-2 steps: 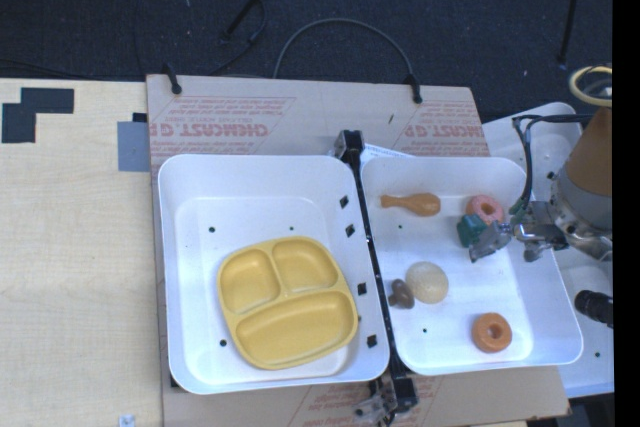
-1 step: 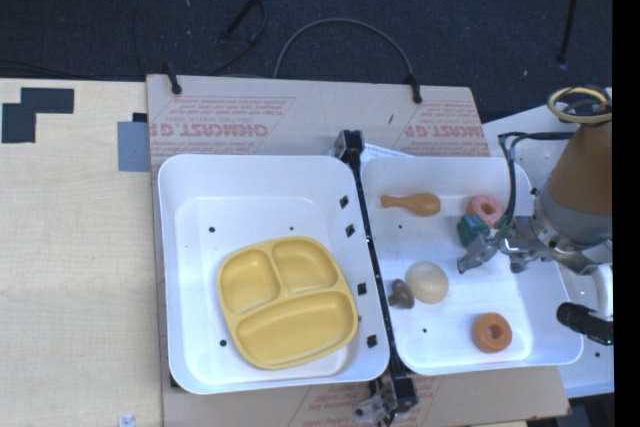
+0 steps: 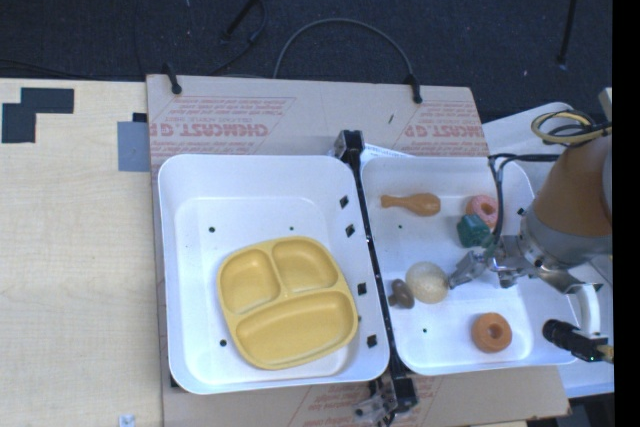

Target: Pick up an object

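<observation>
Nearest the camera in the right bin (image 3: 440, 360): brown donut (image 3: 491, 332), lying flat and apart from everything, so the easiest grab. Next row up: cream ball (image 3: 427, 282) touching a small grey-brown lump (image 3: 400, 294). Gripper (image 3: 466, 268) sits low just right of the ball, nothing between its fingers; can't tell if they're open or closed. Behind it: green piece (image 3: 472, 232), pink ring (image 3: 484, 208), tan drumstick (image 3: 412, 204). Left bin (image 3: 190, 215) holds a yellow divided plate (image 3: 288, 302)
</observation>
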Available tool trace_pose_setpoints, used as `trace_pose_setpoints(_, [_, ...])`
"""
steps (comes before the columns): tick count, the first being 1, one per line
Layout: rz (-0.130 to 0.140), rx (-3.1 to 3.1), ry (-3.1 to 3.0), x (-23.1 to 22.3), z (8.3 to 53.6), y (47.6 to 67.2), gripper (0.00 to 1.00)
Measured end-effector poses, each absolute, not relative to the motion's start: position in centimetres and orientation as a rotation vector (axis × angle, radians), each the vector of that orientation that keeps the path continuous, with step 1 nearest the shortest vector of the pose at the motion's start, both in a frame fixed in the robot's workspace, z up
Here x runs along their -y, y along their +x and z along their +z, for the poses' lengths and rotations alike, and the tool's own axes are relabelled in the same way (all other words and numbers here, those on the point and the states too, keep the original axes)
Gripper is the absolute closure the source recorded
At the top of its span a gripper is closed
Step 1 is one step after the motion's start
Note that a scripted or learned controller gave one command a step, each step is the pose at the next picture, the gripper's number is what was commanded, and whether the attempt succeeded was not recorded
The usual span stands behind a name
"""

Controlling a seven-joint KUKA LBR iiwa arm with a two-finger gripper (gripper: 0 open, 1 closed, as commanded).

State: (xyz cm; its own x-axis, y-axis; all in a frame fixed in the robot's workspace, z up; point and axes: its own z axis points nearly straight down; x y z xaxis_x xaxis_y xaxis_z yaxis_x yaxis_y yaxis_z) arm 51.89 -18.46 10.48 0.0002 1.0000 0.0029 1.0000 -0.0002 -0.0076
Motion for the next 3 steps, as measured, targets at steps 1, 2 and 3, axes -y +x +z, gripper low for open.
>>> trace_pose_setpoints(1, [0.003, 2.217, -2.221, 18.4, 8.7, 51.9, 0.00])
trace_pose_setpoints(2, [-0.001, 2.215, -2.224, 18.4, 9.9, 52.0, 1.00])
trace_pose_setpoints(3, [-0.001, 2.223, -2.219, 17.5, 14.8, 52.1, 1.00])
